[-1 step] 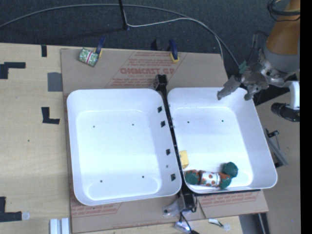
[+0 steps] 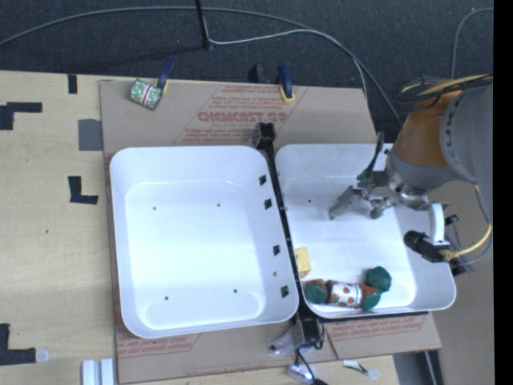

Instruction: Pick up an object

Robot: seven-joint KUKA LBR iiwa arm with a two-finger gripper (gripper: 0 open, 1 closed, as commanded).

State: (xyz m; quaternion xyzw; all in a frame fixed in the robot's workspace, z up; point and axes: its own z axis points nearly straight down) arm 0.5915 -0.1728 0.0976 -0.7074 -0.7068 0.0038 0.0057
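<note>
My gripper [image 2: 354,211] hangs over the upper middle of the right bin [image 2: 321,163], open, with nothing between its fingers. The objects lie in that bin's near part, well below the gripper. A small yellow block [image 2: 301,260] sits by the divider. Along the front wall lies a white toy with red spots and green ends [image 2: 343,293]. A round green piece [image 2: 378,278] rests just right of it, touching or nearly touching.
The left bin [image 2: 192,239] sits beside the right one, with a black divider rail [image 2: 276,215] between them. A small green box [image 2: 145,93] and two clamps [image 2: 284,83] sit on the cardboard behind the bins. Cables run across the back.
</note>
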